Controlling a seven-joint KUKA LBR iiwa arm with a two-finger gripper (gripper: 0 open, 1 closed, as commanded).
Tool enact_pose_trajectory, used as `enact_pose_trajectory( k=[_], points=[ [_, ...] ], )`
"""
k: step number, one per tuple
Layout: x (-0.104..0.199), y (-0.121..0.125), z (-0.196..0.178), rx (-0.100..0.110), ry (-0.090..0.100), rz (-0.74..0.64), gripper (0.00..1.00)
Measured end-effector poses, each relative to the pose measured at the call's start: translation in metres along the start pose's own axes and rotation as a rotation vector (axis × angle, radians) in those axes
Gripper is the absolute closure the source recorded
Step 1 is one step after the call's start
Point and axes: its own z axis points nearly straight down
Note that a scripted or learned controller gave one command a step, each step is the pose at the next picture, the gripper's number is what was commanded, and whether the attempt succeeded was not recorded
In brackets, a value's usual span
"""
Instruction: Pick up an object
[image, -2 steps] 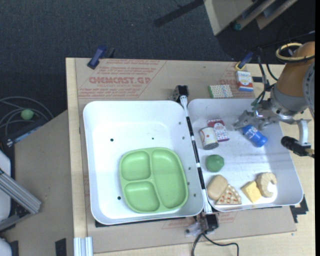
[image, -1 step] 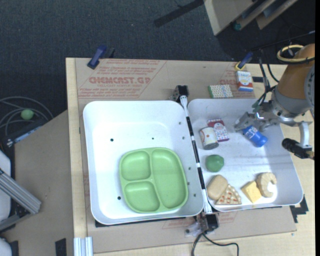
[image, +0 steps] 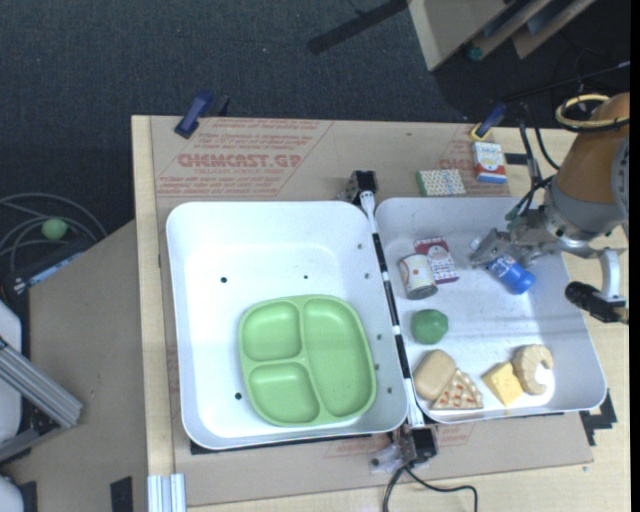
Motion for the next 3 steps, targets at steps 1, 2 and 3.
enact_pose_trajectory(
  k=[1,2,3],
  points=[
    [-0.003,-0.001,-0.010,0.000,-0.007,0.002,1.00],
    [0.062,-0.004,-0.105,-0.002,-0.009,0.003,1.00],
    [0.134,-0.034,-0.122,0.004,-0.007,0.003,1.00]
  ],
)
